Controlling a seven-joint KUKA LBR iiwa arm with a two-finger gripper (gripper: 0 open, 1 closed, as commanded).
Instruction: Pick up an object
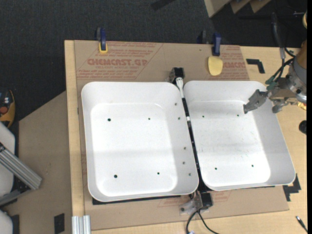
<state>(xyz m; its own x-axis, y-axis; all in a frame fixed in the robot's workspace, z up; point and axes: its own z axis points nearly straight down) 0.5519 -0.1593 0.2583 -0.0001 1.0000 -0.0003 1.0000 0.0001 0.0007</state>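
**Over the right bin, nothing in my grip**

My gripper hangs over the far right corner of the right bin. Fingers spread apart, one dark tip angled down toward the floor; nothing between them. No object shows below my fingers or beyond them in the left bin; a pale yellow piece lies on the board past my tips, outside both bins. I judge this the search stage: next move needs a target first.
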